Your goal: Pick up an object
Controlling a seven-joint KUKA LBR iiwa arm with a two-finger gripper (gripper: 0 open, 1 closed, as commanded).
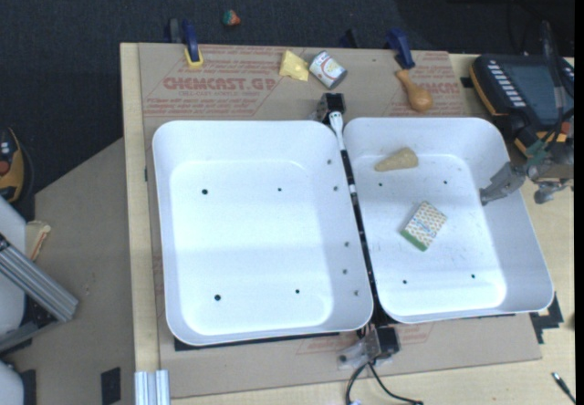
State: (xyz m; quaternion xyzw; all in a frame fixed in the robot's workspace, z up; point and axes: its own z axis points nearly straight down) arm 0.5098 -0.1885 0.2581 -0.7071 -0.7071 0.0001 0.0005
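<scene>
A tan, lumpy piece (397,160) lies near the back of the right bin (493,143). In the middle of that bin rests a small green-and-white patterned packet (424,224), slightly tilted. My gripper (520,182) shows as grey metal parts at the right bin's right rim, well to the right of both objects. Nothing is visible in its hold.
The left bin (182,148) sits beside the right one. Behind the bins on the bench lie a yellow wedge (294,66), a small white box (327,69) and a tan pear-shaped piece (415,93). Two blue clamps (192,43) hold the board. A control pendant (520,84) sits at the back right.
</scene>
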